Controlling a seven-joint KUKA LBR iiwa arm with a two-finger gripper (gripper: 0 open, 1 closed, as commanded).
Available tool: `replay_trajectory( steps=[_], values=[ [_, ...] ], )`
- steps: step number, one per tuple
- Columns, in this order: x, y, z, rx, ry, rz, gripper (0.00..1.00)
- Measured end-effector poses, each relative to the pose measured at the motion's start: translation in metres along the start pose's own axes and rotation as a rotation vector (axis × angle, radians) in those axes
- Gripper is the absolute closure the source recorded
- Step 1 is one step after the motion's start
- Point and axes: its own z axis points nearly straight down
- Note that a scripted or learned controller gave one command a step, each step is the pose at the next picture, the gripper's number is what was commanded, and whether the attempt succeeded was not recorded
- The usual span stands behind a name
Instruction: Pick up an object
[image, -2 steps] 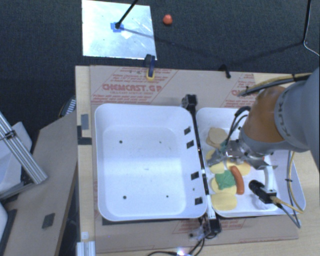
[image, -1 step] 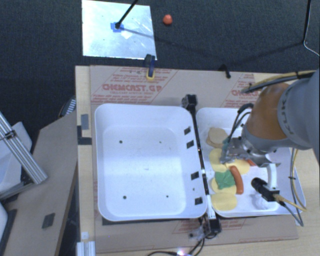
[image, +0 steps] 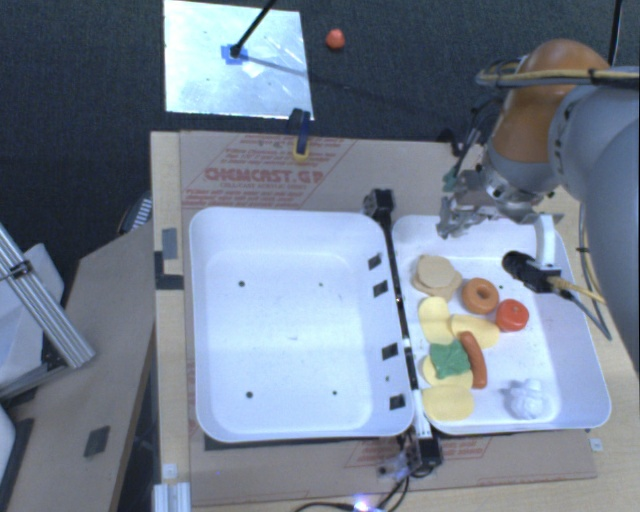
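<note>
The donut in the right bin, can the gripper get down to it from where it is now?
Probably yes. The donut lies uncovered, its top exposed, with the gripper hanging above the same bin's far end. The tomato sits close beside it.

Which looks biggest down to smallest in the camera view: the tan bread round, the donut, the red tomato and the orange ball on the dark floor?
Largest to smallest:
1. tan bread round
2. donut and red tomato, too alike to rank
3. orange ball, though it lies farther from the camera, so its true size is unsure
</note>
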Motion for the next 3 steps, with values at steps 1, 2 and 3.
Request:
replay_trajectory(
  steps=[1,2,3],
  values=[
    [0.059,0.015,0.005,0.009,0.003,0.0,1.0],
    [0.131,0.016,-0.071,0.006,0.004,-0.001,1.0],
    [0.199,0.013,0.053,0.015,0.004,0.0,1.0]
  ],
)
